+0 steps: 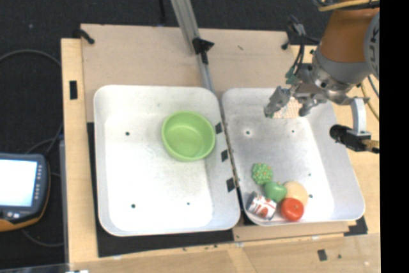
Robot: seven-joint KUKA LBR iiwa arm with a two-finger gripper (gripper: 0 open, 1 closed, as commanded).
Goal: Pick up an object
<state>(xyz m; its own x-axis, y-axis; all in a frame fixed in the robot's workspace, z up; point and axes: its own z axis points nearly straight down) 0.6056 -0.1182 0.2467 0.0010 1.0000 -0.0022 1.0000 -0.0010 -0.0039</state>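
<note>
My gripper (291, 105) hangs over the far part of the right bin (332, 169), its two fingers spread open. A small pale speckled object (289, 110) shows in the gap between them; no finger visibly presses on it. Several small things cluster at the right bin's near edge: a knobbly green piece (261, 172), a smooth green piece (275, 191), a pale yellow ball (296, 189), a red ball (292, 209) and a red-and-white can (261, 206) on its side. A green bowl (187, 135) stands upright in the left bin (128, 188).
A slanted metal pole (182, 3) rises from the bench behind the ridge where the two bins meet. A handheld screen (19, 188) lies off the bench at the left. Bare white floor spans the right bin's middle.
</note>
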